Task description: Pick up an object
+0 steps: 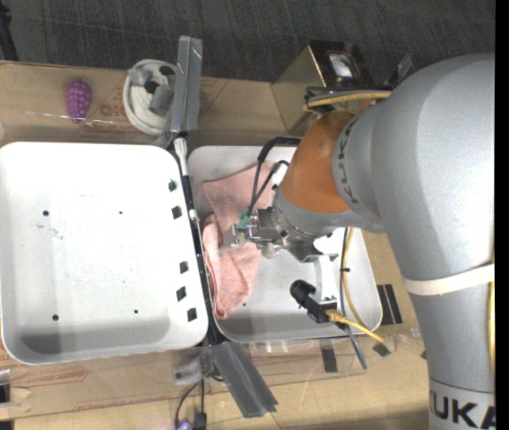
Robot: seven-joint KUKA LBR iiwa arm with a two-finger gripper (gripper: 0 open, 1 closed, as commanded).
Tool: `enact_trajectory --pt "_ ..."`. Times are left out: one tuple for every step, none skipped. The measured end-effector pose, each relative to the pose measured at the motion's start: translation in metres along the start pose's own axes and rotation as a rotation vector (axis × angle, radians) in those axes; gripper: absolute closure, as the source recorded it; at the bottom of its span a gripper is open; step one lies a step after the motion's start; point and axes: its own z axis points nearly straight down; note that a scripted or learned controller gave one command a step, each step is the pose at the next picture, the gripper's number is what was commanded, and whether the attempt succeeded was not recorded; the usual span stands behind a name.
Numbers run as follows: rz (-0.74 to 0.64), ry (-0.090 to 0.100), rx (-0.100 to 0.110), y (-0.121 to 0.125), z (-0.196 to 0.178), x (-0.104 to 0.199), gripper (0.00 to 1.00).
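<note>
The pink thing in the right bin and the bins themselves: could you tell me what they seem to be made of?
The pink thing looks like soft cloth, perhaps a towel: matte, rumpled, draped in folds against the bin wall. The right bin and the left bin look like moulded white plastic, smooth and slightly glossy, with rounded corners and rims.

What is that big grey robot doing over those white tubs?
The grey robot arm reaches in from the right over the right white bin. Its claw is down at a crumpled pink cloth lying along that bin's left side. I cannot tell whether the claw has gripped the cloth. The left white bin sits beside it. A small purple thing lies on the cardboard behind the bins.
</note>
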Motion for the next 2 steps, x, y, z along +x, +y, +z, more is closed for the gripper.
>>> enact_trajectory --pt "-0.036 0.0 -0.004 0.043 -0.002 -0.026 0.0" --pt "-0.157 -0.001 -0.006 0.086 -0.003 -0.075 0.0"
